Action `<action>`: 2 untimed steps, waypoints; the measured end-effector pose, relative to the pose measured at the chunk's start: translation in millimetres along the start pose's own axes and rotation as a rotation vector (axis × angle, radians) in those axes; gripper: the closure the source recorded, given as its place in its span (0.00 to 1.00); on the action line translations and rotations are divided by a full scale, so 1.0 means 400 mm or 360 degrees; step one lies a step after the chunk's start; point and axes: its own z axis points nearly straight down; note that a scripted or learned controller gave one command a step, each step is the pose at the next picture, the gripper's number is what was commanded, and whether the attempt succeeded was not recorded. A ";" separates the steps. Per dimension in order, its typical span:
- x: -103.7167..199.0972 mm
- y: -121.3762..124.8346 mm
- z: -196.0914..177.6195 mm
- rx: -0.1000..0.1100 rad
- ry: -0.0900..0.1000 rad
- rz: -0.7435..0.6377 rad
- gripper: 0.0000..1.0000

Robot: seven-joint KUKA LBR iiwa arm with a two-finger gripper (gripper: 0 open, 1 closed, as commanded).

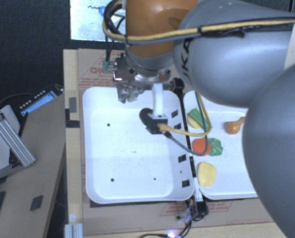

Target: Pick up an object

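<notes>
A yellow lump (pixel 206 173) lies by the right bin's (pixel 232 178) near left corner. Behind it, a red piece (pixel 200 146) and a green piece (pixel 216 147) touch. The gripper (pixel 130 92) hangs over the left bin's (pixel 127 167) far edge, and how wide it stands cannot be told. Beyond, the cardboard's (pixel 95 72) red print is unreadable.

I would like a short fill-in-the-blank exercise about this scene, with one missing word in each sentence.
1. The gripper is over the far end of the white bin on the view's ___ side.
2. The green object lies in the other bin, on the view's ___ side.
3. Nearest that bin's front rim lies an object coloured ___.
4. The band above the wrist is ___.

Missing words: left; right; yellow; orange.
</notes>
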 end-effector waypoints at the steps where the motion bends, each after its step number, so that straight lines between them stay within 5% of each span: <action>1: -0.003 0.173 -0.040 -0.0024 0.0005 0.0008 1.00; 2: -0.001 0.203 -0.084 -0.0021 0.0005 0.0003 1.00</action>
